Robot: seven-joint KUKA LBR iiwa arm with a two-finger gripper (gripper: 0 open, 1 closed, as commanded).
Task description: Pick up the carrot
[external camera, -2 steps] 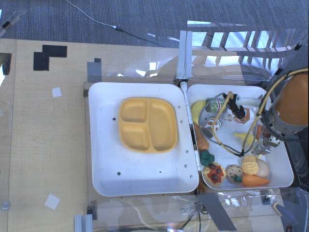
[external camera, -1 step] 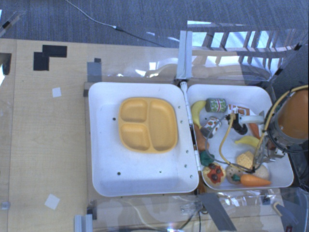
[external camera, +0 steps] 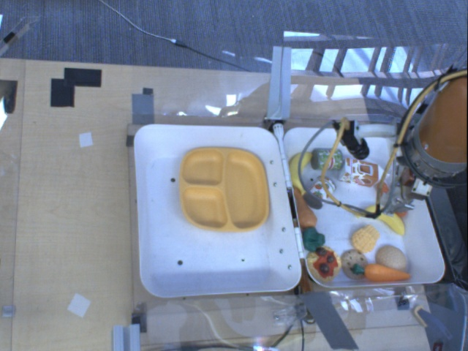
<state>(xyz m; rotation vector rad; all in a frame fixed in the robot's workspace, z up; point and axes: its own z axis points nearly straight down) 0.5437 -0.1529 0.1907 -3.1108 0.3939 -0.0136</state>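
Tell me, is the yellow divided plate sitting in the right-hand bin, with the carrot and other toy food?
Not quite. In the camera view the yellow divided plate sits in the left bin. The carrot and the other toy food are in the right bin.

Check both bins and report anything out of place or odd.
Nothing spilled or broken. The right bin is crowded: the carrot lies against its near wall among other toy food. The yellow tray sits flat in the left bin.

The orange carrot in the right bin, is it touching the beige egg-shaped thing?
Cannot tell. In the camera view, the orange carrot lies just below the beige egg-shaped thing, with no plain gap.
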